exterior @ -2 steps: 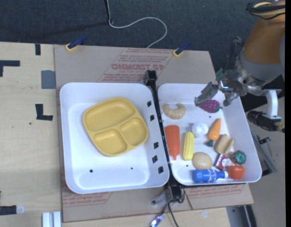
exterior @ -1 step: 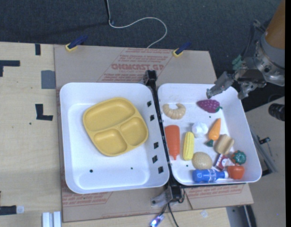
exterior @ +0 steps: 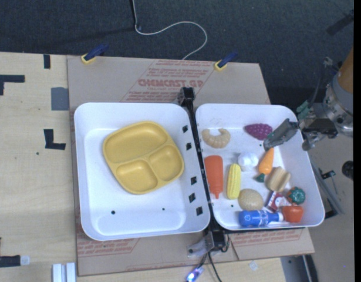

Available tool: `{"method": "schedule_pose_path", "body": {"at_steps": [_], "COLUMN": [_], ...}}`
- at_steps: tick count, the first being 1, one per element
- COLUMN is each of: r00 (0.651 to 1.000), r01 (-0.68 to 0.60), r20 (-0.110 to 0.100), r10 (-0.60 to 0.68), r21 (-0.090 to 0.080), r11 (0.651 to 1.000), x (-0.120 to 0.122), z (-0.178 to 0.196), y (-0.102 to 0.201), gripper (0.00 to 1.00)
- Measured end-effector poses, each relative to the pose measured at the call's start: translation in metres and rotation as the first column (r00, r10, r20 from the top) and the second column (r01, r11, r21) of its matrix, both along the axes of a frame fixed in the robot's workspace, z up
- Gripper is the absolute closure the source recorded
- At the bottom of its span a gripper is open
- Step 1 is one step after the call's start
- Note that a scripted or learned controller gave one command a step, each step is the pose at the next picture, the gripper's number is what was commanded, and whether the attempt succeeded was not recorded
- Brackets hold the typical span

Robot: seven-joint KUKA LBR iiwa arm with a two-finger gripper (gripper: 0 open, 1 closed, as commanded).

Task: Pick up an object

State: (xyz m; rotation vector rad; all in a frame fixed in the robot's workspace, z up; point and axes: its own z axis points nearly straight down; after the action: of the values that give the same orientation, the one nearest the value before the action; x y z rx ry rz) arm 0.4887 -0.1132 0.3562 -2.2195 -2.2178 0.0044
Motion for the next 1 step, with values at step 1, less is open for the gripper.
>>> {"method": "schedule_pose_path", "body": {"at_steps": [1], "r00": [1.000], "r01": [-0.001], "r20": [0.024], "r10": [0.002], "r21": [-0.006], "r11": [1.000], "x": [-0.0049], "z": [0.1727], "y": [-0.0146], "gripper": [0.00]}}
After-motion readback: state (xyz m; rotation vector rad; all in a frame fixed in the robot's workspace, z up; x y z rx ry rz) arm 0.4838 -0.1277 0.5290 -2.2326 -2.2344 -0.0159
